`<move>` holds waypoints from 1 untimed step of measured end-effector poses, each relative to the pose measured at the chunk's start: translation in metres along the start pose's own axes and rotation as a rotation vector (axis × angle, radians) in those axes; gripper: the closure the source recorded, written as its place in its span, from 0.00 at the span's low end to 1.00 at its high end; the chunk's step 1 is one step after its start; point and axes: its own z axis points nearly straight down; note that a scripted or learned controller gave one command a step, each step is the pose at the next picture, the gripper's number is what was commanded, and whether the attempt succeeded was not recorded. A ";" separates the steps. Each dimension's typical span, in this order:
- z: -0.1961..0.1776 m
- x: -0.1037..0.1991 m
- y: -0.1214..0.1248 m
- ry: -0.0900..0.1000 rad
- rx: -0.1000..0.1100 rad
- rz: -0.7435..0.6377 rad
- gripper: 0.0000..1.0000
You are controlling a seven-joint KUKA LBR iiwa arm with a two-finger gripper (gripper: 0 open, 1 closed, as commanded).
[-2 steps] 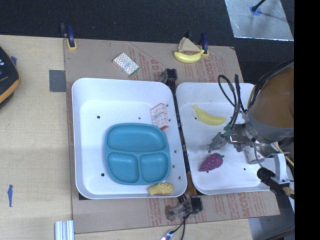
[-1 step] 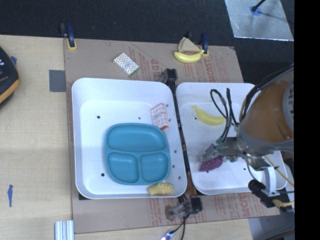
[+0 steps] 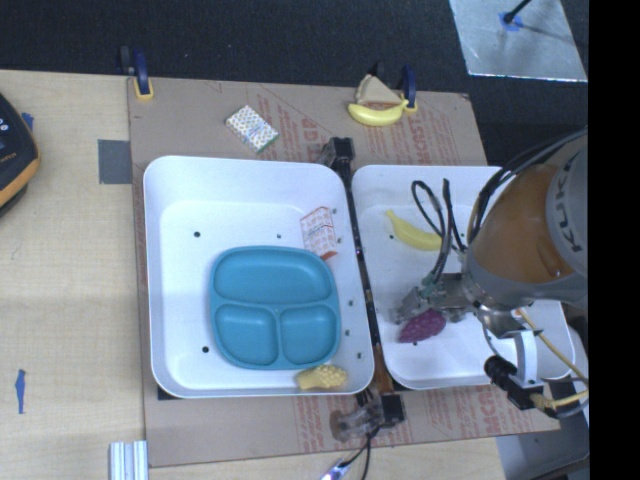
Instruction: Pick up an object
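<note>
Bins sit side by side on the bench. The left bin [image 3: 160, 268] holds a blue divided plate [image 3: 275, 304], a small red-and-white packet [image 3: 318, 230] near its upper right corner, and a yellow textured piece [image 3: 322, 376] at its lower rim. The right bin [image 3: 375, 268] holds a yellow banana [image 3: 412, 231] toward the top and a purple object [image 3: 423, 326] lower down. The gripper [image 3: 430, 300] hangs just over that purple object, so it seems the likely target, though whether the jaws are spread or closed cannot be told, nor whether they have anything. To do the pick well, I judge the arm should centre squarely over the purple object, descend straight, and avoid the nearby bin wall and the dangling black cables [image 3: 435, 213].
</note>
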 end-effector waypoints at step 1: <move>-0.010 -0.001 0.000 -0.001 0.002 -0.004 1.00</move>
